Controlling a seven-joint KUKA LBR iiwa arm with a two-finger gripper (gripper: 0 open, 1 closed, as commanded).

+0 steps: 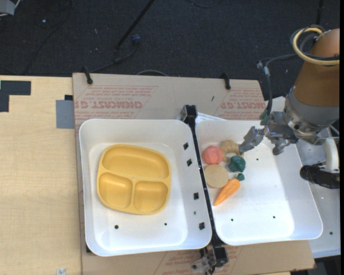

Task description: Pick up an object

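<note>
In the right bin [286,211] a cluster of small toy foods lies near the left wall: a pink-red round piece [213,154], a tan lump [229,147], a dark green piece [237,164], a beige disc [216,176] and an orange carrot [227,192]. My gripper [253,137] hangs over the bin's upper middle, just right of the tan lump and above the green piece. Its grey fingers [249,141] point down-left toward the cluster. I see nothing between them.
The left bin [103,222] holds a yellow divided plate [134,178]. A black divider with clips [198,176] runs between the bins. The arm's grey body [315,90] stands over the right bin's far right corner. A black fitting [318,175] juts at the right rim.
</note>
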